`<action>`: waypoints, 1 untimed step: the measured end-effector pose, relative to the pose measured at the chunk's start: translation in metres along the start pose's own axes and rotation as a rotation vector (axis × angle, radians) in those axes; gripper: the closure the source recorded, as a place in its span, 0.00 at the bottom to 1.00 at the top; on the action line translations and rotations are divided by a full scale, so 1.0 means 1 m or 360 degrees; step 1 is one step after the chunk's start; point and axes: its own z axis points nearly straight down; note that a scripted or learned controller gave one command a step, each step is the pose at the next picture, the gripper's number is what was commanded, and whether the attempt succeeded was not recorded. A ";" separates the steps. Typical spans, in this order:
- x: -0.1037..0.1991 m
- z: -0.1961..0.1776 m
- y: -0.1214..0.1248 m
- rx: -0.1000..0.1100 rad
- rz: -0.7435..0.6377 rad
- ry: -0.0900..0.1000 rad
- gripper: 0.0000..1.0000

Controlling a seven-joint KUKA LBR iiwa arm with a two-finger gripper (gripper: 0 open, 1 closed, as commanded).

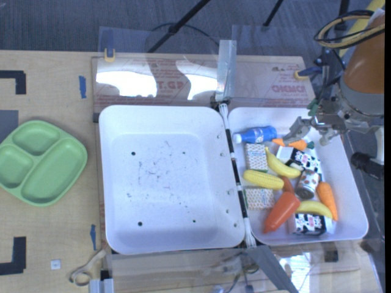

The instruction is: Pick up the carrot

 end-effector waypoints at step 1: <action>-0.024 0.072 0.038 -0.0002 0.0262 0.0001 0.00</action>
